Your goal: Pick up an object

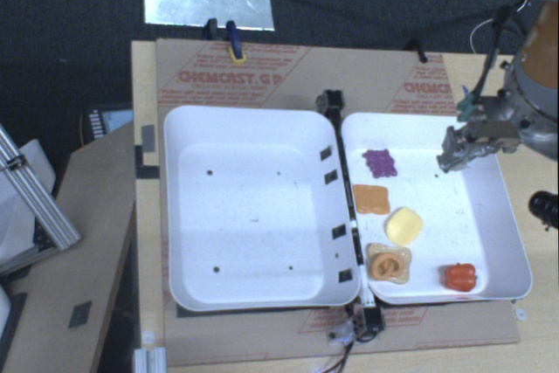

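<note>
Two shallow white plastic bins are seen side by side on the desk (288, 70), which is covered with brown printed cardboard. All places below are given relative to the right bin (502, 205). The grey metal jaws (452, 155) are seen over the bin's far half, near its right wall, at the end of the grey arm (533, 74) that reaches in from the right. Whether the jaws are wide or narrow cannot be told from this view, and nothing is seen between them.

Five small things lie in the bin, all apart from the jaws. A purple bunch of toy grapes (380, 162) lies nearest, toward the bin's left wall at about the same depth. An orange flat toy slice (372, 199) is placed nearer the camera by the left wall, a pale yellow rounded piece (403, 225) just beside it, a tan ring-shaped pastry (389, 263) at the near left corner, and a red toy pepper (460, 276) by the near wall. The left bin (188, 214) lies beyond the left wall.
</note>
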You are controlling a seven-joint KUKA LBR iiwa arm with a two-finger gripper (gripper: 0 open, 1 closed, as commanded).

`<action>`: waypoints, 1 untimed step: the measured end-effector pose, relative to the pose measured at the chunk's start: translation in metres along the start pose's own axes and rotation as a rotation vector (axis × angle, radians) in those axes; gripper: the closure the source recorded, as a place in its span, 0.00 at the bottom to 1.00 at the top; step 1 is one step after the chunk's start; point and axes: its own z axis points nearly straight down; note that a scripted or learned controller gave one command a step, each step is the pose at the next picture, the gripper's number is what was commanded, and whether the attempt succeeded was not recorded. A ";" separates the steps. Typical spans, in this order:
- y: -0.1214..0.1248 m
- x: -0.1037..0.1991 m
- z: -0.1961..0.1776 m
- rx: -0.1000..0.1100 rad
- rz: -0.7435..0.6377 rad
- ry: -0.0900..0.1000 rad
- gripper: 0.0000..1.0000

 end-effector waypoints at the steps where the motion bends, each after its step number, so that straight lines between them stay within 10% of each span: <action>1: -0.001 -0.069 -0.112 -0.027 0.014 -0.007 1.00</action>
